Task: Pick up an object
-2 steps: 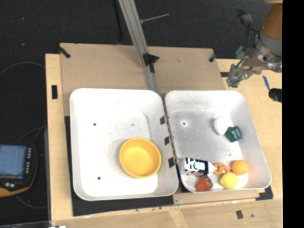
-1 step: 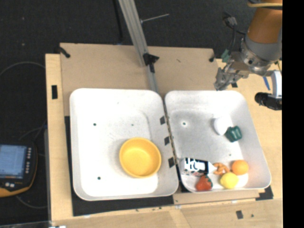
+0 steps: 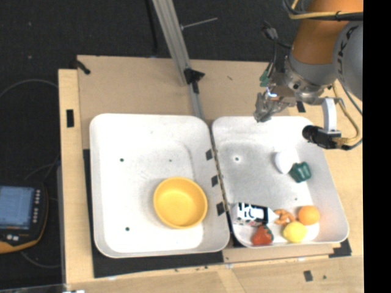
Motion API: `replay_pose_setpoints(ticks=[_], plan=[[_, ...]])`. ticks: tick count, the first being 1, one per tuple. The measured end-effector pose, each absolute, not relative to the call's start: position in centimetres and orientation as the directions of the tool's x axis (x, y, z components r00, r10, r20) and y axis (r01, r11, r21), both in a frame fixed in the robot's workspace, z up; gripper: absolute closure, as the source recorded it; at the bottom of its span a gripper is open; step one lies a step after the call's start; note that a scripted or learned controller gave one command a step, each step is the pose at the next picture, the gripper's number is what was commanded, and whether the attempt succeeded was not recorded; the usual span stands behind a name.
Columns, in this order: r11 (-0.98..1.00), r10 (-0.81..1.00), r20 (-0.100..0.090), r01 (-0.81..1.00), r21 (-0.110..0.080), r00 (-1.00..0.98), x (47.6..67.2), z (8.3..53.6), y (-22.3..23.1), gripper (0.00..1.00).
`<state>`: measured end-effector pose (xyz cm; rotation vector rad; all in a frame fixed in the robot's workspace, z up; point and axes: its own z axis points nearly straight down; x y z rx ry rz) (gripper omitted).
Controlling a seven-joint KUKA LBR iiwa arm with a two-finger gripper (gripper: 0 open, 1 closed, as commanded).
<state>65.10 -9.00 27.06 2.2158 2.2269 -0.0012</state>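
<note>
My gripper [image 3: 264,113] hangs over the far edge of the right bin [image 3: 244,139], raised, with nothing seen between its fingers. In the right bin lie a white rounded object [image 3: 283,162] and a dark green block [image 3: 300,172] touching it. Along that bin's near edge sit an orange fruit [image 3: 309,215], a yellow lemon [image 3: 294,231], a red strawberry [image 3: 262,236], a small orange piece [image 3: 281,216] and a black-and-white item [image 3: 252,213]. A yellow bowl [image 3: 179,202] rests in the left bin [image 3: 122,151].
A slanted metal rail [image 3: 177,41] runs from the top down to the gap between the bins. A handheld pendant [image 3: 18,215] lies off the bench at the left. The bench's brown board [image 3: 140,84] surrounds the bins.
</note>
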Motion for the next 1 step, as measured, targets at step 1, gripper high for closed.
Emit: replay_pose_setpoints(ticks=[1], plan=[[0.005, 1.0, -0.001, 1.0, -0.001, -0.005, 64.7, 25.74, -4.4, 1.0]])
